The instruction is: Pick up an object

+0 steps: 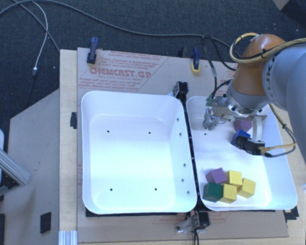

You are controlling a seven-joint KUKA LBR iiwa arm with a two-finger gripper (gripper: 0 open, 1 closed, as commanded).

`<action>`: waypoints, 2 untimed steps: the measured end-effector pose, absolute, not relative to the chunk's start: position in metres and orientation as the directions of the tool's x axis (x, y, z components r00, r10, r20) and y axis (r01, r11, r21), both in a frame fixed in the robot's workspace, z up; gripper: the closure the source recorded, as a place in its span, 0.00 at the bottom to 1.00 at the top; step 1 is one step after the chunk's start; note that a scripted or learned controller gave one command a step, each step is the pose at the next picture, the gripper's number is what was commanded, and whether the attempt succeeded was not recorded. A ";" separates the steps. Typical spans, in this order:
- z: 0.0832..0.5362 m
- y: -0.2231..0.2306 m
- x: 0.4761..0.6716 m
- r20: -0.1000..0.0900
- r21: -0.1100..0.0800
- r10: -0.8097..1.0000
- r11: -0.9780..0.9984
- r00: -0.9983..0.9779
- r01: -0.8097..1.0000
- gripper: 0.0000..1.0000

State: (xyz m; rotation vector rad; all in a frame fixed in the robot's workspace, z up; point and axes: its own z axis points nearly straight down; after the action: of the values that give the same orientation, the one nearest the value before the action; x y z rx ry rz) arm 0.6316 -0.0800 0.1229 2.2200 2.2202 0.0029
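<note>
A cluster of small blocks lies at the near end of the right bin (277, 200): a purple block (216, 175), a green block (213, 191) and three yellow blocks (235, 177), (248, 187), (229, 193). Another purple block (243, 124) and a blue piece (240, 135) lie partly under the wrist, further back. My gripper (209, 121) hangs low over the far left part of the right bin, close to the bin floor and well apart from the cluster. I see nothing held in it.
The left bin (90, 157) lies beside the right one, with their rims meeting along a dark divider (188, 147). Clamps (92, 43), (195, 59) grip the board's far edge. Cables trail from the wrist over the right bin's right side.
</note>
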 end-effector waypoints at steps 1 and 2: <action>0.183 -0.087 0.629 -0.001 0.005 1.000 0.000 0.000 1.000 1.00; 0.241 -0.096 0.629 -0.001 0.006 1.000 0.000 0.000 1.000 1.00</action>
State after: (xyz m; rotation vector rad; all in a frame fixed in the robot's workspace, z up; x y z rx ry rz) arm 0.6289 -0.0960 0.2413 2.2180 2.2180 0.0061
